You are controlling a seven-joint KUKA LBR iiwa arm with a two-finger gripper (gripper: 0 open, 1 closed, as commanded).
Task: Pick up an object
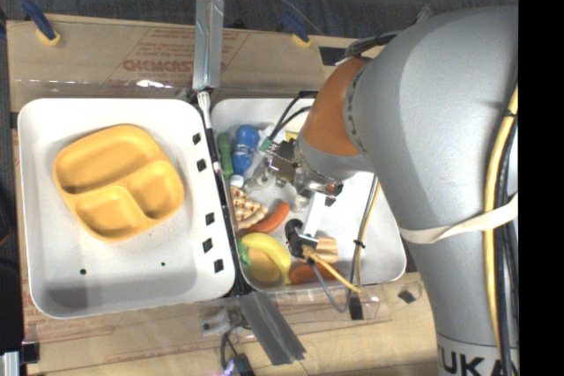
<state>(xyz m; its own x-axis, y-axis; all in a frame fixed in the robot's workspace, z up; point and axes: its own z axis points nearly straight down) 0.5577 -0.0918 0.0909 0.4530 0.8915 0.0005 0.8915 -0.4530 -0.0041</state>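
- Camera view: arm [441,128] reaches in from 3 o'clock over the right bin [388,264]; the left bin [35,189] carries a yellow divided tray [119,180].
- Gripper [295,176] hangs over the pile of small things along the right bin's left wall. Cannot tell its state; the wrist hides the tips.
- Likely target: orange sausage-shaped toy [271,217], just toward 7 o'clock from the gripper, long axis running roughly 2 to 8 o'clock.
- Look: smooth, slender, orange-red, partly over a waffle-patterned piece [244,209].
- Neighbours: yellow lemon-like toy [264,253] at 6 o'clock, blue bottle [246,139] and green item [225,150] at 11 o'clock.
- Judgement: nothing lifted yet.
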